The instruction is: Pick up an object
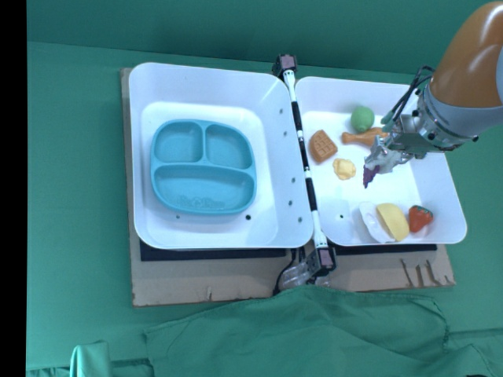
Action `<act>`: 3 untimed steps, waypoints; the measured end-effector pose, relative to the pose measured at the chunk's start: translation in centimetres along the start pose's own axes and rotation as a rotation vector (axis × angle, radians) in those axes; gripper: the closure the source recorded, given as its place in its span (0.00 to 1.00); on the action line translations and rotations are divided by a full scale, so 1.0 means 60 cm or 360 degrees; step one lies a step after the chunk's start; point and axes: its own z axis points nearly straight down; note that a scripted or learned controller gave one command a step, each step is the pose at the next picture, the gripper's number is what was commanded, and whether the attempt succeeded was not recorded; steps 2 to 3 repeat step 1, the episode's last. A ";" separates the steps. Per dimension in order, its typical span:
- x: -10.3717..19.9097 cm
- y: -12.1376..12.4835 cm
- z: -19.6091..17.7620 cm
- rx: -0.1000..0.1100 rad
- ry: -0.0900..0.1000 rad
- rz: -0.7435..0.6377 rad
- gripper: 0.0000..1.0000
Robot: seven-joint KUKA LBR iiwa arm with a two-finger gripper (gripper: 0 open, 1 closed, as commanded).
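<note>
The right bin holds several toy foods: a green ball, an orange drumstick, a brown waffle, a small yellow piece, a yellow and white piece and a red strawberry. My gripper hangs over the middle of this bin, just right of the yellow piece and below the drumstick's end. A thin dark purple tip shows under it; I cannot tell whether that is part of the gripper or a separate thing.
The left bin holds a teal divided plate. A black and white divider runs between the bins. Green cloth lies in front of the bench.
</note>
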 end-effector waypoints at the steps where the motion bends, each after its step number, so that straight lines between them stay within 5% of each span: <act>1: -0.019 -0.004 -0.093 -0.0001 -0.0001 0.0001 1.00; 3: -0.019 -0.004 -0.093 -0.0001 -0.0001 0.0001 1.00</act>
